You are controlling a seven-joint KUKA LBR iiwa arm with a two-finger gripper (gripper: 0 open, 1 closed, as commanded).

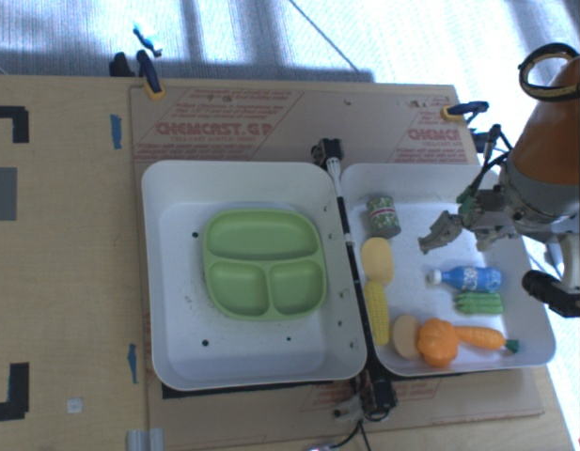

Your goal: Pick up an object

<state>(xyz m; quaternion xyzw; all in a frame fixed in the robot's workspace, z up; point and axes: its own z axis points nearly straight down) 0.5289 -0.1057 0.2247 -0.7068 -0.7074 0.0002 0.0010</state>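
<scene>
The right bin [543, 346] holds several toy foods. A small green can [382, 215] lies at its back left. A pale yellow rounded piece [377, 259] and a corn cob [378, 304] run along the left wall. A beige egg-shaped piece [405, 335], an orange fruit [438, 342] and a carrot [481, 338] line the front. A small blue-labelled bottle [466, 277] lies above green pea pods [479, 303]. My gripper [434, 238] hangs over the middle of this bin, between the can and the bottle, with nothing visibly held.
The left bin [167, 252] carries a green divided plate [264, 262]. The black hinge bar [344, 242] runs between the bins. The arm's orange band [551, 130] and grey wrist lean in over the right bin's right side.
</scene>
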